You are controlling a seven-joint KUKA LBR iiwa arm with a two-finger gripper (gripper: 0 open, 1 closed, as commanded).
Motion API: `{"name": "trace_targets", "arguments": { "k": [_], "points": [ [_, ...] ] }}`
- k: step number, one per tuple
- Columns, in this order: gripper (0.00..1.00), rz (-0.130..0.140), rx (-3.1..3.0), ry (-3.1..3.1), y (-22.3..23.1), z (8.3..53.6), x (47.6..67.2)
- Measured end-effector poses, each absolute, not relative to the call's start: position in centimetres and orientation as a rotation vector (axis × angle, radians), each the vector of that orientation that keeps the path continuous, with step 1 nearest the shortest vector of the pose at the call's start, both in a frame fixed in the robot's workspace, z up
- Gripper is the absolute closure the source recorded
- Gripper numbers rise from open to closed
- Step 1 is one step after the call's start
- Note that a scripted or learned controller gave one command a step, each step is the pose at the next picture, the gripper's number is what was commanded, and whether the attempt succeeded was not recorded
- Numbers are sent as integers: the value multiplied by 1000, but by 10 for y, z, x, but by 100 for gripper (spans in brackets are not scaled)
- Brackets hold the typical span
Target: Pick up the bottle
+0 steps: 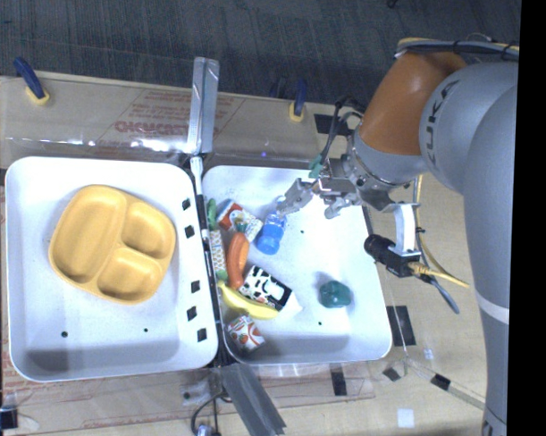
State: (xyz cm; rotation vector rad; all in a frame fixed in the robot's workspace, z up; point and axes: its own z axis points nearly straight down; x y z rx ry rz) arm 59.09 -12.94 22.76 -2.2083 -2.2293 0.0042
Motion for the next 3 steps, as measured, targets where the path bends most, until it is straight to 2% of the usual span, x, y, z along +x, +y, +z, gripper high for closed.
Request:
{"name": "trace_targets", "arguments": {
  "k": [1,2,3],
  "points": [
    [0,-19,-2016,-2433,-98,115,609],
    [100,-20,-2012,-2441,-98,126,610],
    [100,-19,-2007,-2446,-98,136,611]
  ]
}}
